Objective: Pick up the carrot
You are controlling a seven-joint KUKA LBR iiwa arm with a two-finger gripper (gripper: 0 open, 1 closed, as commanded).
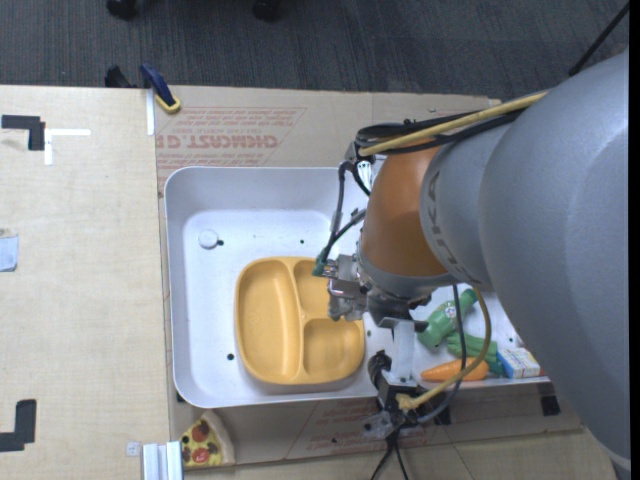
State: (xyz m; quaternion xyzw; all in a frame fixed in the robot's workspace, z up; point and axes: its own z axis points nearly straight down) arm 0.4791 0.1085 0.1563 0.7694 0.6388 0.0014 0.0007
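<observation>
The grey arm with its orange band (400,218) is reaching in from the right and hanging over the boundary between the two shallow white bins, covering most of the right-hand one. The gripper (345,293) is sitting low at the arm's tip, just above the right edge of the yellow plastic divided tray (280,318); whether it is open or closed cannot be told, and nothing is seen in its grasp.

The small orange carrot (455,371) is lying in the right-hand white bin (500,380), close to that bin's near edge, apart from the gripper. Just above the carrot, green vegetable-shaped toys (450,328) are lying beside it, and a small white and blue box (520,361) is resting to its right.

The yellow tray is occupying the near right part of the left-hand white bin (200,298). A small pizza-slice toy (202,443) is lying on the light wooden worktop (80,298), just outside the left bin's near left corner. Printed brown cardboard (230,133) is showing beneath the bins along their far edge.
</observation>
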